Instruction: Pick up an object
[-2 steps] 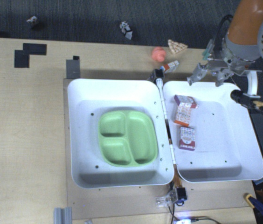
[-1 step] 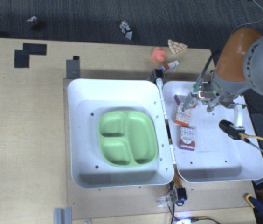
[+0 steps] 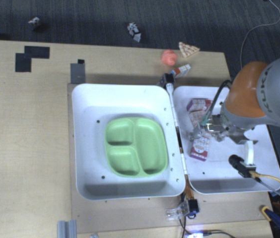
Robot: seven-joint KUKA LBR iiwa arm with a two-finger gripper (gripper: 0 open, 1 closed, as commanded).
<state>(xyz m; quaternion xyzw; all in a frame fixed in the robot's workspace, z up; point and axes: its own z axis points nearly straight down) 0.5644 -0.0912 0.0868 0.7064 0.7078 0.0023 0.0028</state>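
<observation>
A: Where are the things to be picked?

B: Two packets lie in the right bin (image 3: 264, 175): a red-and-white packet (image 3: 200, 148) near the middle, and another packet (image 3: 197, 105) toward the far end. Both rest flat on the bin floor.

A: And the gripper?

B: The gripper (image 3: 211, 128) is low in the right bin, just beside the red-and-white packet. I cannot tell its grip from here.

A: So nothing is lifted?

B: Nothing looks lifted. The left bin (image 3: 83, 133) holds a green tray (image 3: 135, 145), untouched. I judge the pick not yet done.
</observation>
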